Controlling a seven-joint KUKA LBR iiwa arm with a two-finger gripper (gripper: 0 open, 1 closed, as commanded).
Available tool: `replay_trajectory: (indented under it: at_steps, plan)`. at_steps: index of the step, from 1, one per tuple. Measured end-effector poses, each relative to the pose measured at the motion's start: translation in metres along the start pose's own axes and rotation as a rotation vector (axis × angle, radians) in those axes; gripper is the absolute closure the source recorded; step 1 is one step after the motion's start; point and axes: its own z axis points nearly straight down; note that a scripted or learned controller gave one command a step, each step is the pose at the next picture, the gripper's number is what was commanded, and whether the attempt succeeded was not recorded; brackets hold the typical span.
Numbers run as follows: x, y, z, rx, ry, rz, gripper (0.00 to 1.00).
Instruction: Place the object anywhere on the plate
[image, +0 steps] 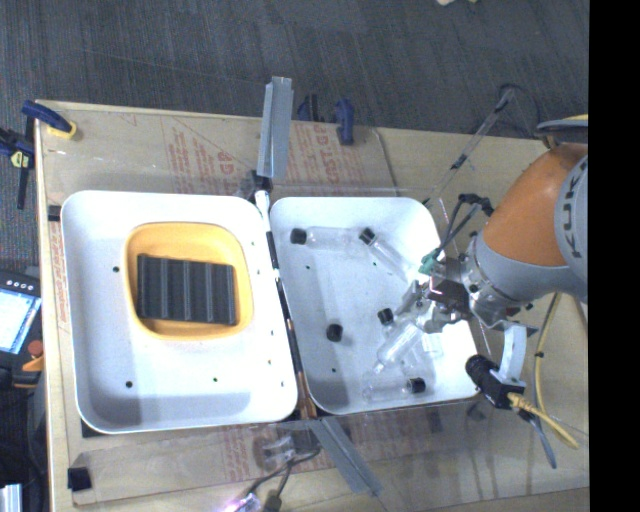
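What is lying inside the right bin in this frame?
The right bin holds several clear vials with black caps, scattered across its floor. The gripper is down among those at its right side, covering part of that cluster, so an exact count is uncertain.

Bright, even light — soft shadows

Two white bins (100, 400), one yellow plate (190, 238), perhaps five clear tubes (335, 240).

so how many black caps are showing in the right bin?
5 black caps in the right bin: top left, top centre, left of centre, centre by the gripper, bottom right. The gripper may hide more.
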Motion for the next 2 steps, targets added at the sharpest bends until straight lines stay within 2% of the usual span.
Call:
replay_trajectory:
  at_steps: [1, 2]
  plan:
    - [0.068, -0.012, 0.007, -0.004, -0.002, -0.204, 1.00]
    - [0.134, 0.042, -0.064, -0.008, -0.003, -0.305, 1.00]
